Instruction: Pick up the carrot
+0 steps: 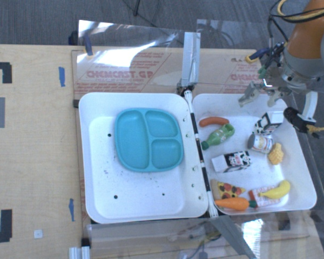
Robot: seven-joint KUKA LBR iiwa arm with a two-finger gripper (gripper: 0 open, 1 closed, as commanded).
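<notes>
The orange plastic carrot (pixel 233 204) lies against the lower edge of the right white bin (pixel 306 196) (pizza slice (pixel 230 189) touching); whether the two-finger gripper (pixel 270 120) is open, I cannot tell.

Two bins sit side by side on a bench. The left bin (pixel 92 161) holds a divided plate (pixel 149 140) near its middle. In the right bin (pixel 305 196), a carrot (pixel 233 204) lies along the front edge near the front-left corner, a banana (pixel 277 190) to its right, a carton (pixel 231 161) behind it.
</notes>
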